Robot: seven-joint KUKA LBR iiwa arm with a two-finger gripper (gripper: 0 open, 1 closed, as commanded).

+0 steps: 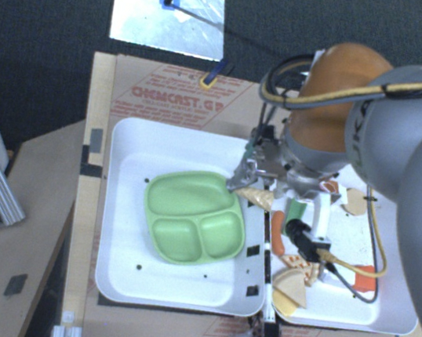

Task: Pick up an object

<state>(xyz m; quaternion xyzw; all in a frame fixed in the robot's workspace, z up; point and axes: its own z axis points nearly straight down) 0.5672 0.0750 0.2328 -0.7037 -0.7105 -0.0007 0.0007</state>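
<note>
Left white shallow bin (120, 213): pale green three-compartment plastic tray (195, 217), lying flat mid-bin, open floor round it on the left and near sides; right white shallow bin (398, 316): crowded small items, among them a tan wedge-shaped piece (291, 289), an orange stick (276, 244), a green piece (294, 212); gripper (260, 181) low over the shared rim, probably seeking a pick; jaws' opening cannot be told, nothing seen held; bench (44, 169) beneath.

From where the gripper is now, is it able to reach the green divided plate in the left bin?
Probably yes. The green divided plate lies flat in the left bin with nothing on top of it, and the gripper hangs just beside its right upper corner, over the wall between the bins.
</note>
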